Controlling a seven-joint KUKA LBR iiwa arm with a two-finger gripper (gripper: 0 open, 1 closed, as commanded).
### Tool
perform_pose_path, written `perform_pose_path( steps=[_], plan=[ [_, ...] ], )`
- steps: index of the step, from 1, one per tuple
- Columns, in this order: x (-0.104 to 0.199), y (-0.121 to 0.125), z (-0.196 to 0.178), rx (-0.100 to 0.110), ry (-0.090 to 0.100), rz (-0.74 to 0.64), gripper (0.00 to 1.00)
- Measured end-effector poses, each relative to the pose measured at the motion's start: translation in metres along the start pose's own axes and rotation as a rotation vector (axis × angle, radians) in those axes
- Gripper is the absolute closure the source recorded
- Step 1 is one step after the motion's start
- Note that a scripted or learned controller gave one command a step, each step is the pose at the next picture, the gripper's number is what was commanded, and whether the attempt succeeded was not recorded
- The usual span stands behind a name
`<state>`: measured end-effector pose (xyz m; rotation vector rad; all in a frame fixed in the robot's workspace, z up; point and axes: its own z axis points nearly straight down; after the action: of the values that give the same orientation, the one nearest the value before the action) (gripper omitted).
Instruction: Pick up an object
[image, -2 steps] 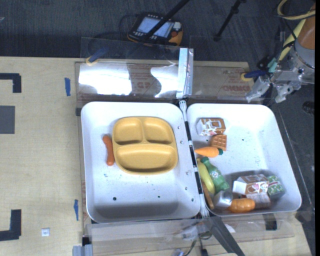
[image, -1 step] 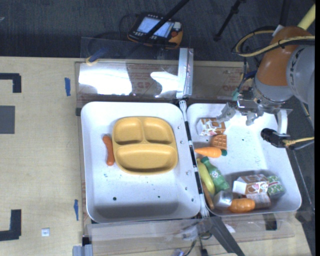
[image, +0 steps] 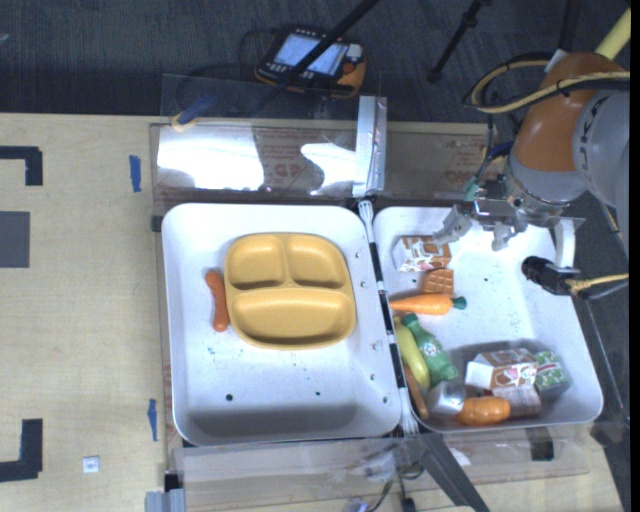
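Carrot (image: 424, 304) — tapered, smooth orange, beside snack packet (image: 423, 254).

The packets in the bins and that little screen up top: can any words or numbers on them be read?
None can be read.
Orange-and-white packet: print blurred.
Green bottle label: too small.
Red-and-white carton: printing blurred.
Handheld screen: lit, text too small.

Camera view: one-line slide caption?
KUKA arm's gripper hovers at the right bin's far edge over toy food; left bin holds a yellow divided plate beside an orange sausage.
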<state>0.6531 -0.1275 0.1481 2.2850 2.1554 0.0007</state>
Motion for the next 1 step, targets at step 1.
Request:
perform_pose_path(
  steps=[1],
  plan=[
    [0.0209, -0.0269, 0.0359, -0.028, -0.001, 0.132, 0.00]
  ],
)
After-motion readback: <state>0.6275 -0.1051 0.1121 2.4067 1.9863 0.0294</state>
